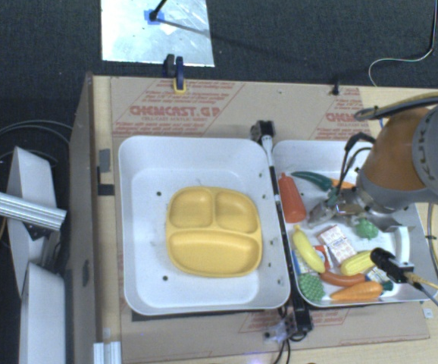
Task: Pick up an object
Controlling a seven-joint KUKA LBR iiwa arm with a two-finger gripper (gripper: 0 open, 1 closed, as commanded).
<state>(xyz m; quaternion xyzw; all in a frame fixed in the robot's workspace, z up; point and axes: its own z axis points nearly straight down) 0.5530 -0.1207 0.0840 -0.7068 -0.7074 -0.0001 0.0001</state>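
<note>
Dark carpet surrounds your bench, with a silver foil sheet (pixel 157 20) at the upper left of the frame and black cables trailing along the left edge. On the bench lies a brown cardboard sheet (pixel 204 101) printed in red, and on it you have two white bins side by side.

Your left bin (pixel 139 165) fills the middle of the frame and holds a yellow divided plate (pixel 214 230) with three compartments, lying flat near the bin's centre.

Your right bin (pixel 295 154) sits at the right and carries a crowd of toy food. Along its left wall you see an orange-red carrot-like piece (pixel 291 199), below it a yellow banana (pixel 308 250), and beside that a small white and red packet (pixel 335 242). A corn cob (pixel 357 263), a red sausage (pixel 342 279) and an orange carrot (pixel 355 292) lie along the lower edge, close together. A dark green pepper (pixel 311 178) lies near the top, and a small green broccoli-like piece (pixel 367 228) sits toward the right.

Your arm (pixel 412 154) enters from the right, and its gripper (pixel 330 207) is low over the right bin, just above the packet. You cannot tell from this angle how it is set or whether it has hold of anything.
</note>
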